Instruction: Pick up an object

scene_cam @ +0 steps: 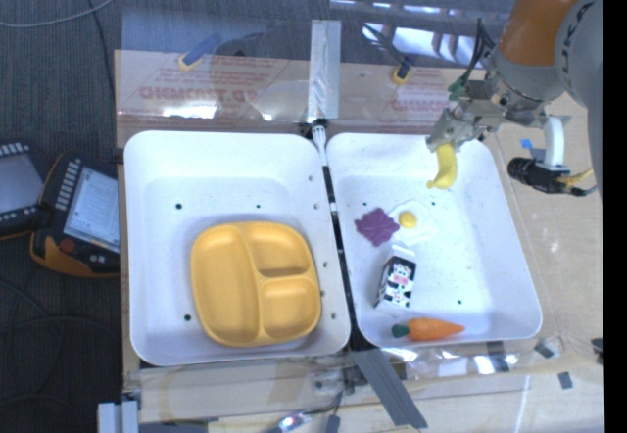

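The arm, grey with an orange band, reaches in over the far right corner of the right bin (509,255), and its pincer (453,139) hangs just above that bin's far wall. A yellow banana (446,169) hangs from the pincer, its upper end pinched between the fingers and its lower end dangling clear of the bin floor, so the pincer is pressed together on the banana. The remaining things lie on the right bin's floor: a purple bunch of grapes (375,224) near the bin's left wall, a small yellow and white egg-like piece (408,220) just beside the grapes toward the bin's middle, a black and white milk carton (397,282) nearer the bin's front, and an orange carrot (431,329) with a green end against the bin's front wall. To the left of the right bin, touching it along a shared edge, sits the left bin (157,176), which carries a yellow divided plate (257,281). Farther left of the right bin, off the surface, a handheld control pendant (83,216) rests on the dark floor.
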`<state>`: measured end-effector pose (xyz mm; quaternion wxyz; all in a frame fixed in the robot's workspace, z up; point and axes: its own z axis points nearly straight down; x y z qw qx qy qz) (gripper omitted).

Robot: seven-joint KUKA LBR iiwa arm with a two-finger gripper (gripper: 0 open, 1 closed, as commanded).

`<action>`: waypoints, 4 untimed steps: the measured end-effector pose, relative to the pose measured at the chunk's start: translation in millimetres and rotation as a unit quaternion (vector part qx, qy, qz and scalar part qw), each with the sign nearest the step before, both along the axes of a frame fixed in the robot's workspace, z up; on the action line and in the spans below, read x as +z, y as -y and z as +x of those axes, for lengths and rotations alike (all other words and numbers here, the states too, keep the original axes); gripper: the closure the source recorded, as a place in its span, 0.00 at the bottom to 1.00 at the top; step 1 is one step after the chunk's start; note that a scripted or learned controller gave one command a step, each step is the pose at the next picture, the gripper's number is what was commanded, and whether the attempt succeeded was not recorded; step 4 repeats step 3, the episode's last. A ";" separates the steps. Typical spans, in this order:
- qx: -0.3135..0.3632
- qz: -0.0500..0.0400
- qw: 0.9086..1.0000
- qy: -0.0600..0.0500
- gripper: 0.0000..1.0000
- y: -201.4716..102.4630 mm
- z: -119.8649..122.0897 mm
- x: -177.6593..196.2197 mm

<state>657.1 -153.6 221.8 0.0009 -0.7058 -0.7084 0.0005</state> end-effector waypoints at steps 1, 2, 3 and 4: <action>-0.013 -0.003 1.000 0.000 0.00 36.1 10.9 -122.4; -0.011 -0.004 1.000 -0.001 1.00 35.5 10.9 -113.3; 0.013 -0.001 1.000 0.001 1.00 -27.0 11.6 -27.0; 0.013 -0.001 1.000 0.001 1.00 -27.0 11.6 -27.0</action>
